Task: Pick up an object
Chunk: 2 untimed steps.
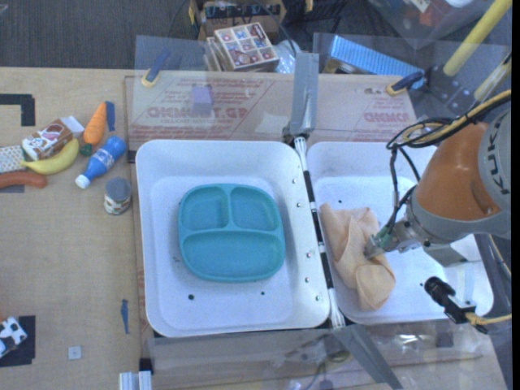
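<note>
Right bin (357,165): cloth (355,254) lies lengthwise, gripper (380,245) seemingly touching.

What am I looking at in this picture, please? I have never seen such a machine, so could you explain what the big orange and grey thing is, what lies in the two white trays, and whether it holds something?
The picture comes from one camera fixed above a bench, looking down at a slant. The orange and grey shape is a robot arm reaching in from the right. At its tip is a gripper, a small two-finger hand. Two shallow white bins stand side by side. The left bin holds a teal divided plate. The right bin holds a crumpled beige cloth. The gripper is low on the cloth's right side, touching it, but I cannot tell whether it has really grasped it. On the bench to the left lie toy foods: a banana, a carrot, a blue bottle and a small can.
</note>
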Each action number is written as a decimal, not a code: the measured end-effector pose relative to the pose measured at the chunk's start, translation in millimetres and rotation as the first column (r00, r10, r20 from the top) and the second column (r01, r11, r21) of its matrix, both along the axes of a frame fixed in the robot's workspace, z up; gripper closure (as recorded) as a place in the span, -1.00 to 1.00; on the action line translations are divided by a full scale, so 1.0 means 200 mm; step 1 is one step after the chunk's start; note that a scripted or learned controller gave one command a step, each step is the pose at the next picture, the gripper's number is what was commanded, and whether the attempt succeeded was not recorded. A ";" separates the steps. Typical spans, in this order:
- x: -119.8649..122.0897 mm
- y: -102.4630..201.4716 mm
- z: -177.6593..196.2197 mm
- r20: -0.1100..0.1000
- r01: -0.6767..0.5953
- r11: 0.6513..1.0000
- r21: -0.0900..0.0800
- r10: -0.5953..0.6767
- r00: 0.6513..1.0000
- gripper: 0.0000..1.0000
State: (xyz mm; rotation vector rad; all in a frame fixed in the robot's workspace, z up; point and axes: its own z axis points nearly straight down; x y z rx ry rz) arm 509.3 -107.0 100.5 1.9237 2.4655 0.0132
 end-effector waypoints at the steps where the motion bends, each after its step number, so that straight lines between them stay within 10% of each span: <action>1: 0.00 0.00 0.00 0.000 0.000 1.000 -0.001 0.000 1.000 -1.00; 2: 0.01 0.02 -0.05 -0.006 -0.087 0.996 -0.003 0.087 0.996 -1.00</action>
